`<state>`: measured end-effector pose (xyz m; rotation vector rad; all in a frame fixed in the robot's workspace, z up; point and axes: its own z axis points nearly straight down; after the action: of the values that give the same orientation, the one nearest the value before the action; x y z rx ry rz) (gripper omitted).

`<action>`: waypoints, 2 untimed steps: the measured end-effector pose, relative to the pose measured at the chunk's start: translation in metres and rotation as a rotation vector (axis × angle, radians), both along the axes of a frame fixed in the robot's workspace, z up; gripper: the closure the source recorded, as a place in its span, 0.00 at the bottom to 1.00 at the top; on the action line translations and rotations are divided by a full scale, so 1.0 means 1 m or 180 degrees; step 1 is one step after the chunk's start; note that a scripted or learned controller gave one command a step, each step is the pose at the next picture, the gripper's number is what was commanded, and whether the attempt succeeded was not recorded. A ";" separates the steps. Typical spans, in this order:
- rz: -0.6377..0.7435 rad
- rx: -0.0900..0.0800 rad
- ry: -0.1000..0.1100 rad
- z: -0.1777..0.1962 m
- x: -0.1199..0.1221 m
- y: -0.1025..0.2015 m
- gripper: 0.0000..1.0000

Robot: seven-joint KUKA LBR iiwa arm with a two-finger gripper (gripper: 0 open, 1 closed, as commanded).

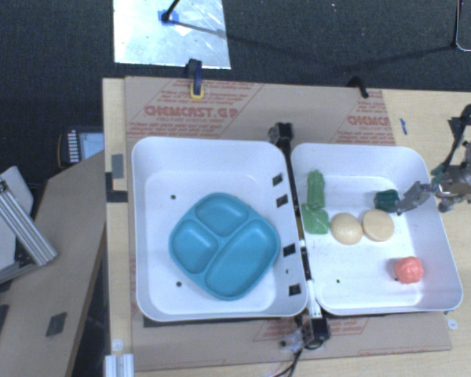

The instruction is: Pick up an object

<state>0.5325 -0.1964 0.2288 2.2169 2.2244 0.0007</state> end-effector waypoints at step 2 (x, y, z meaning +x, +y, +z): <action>-0.0005 0.0003 0.0008 -0.097 0.001 0.008 0.00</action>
<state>0.5338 -0.1883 0.1315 2.2204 2.2244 -0.0010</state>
